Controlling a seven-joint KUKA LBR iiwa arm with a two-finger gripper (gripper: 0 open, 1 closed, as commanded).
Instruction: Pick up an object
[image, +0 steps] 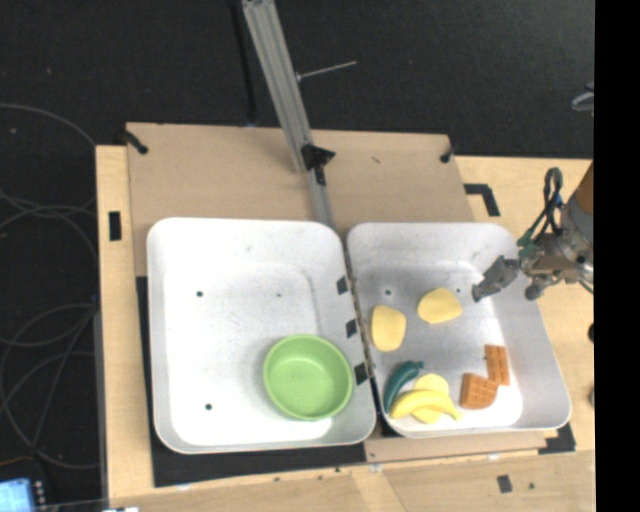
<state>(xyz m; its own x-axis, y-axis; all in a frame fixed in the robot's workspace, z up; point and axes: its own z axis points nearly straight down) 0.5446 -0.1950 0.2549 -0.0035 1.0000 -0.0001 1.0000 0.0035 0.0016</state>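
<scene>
The light is even and moderately bright, falling from above. The two white bins (250, 260) are nearly washed out, their floors showing a soft grey sheen rather than hard glare. Shadows are faint and short, pooling just beneath the green bowl (308, 376). The floor around the bench (230, 170) is almost black. The picture is slightly soft and grainy, with fine detail smeared.

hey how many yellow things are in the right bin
3: one lump at the bin's left side, one lump near the middle, and a banana bunch at the front, beside a green piece. None looks hidden.
</scene>
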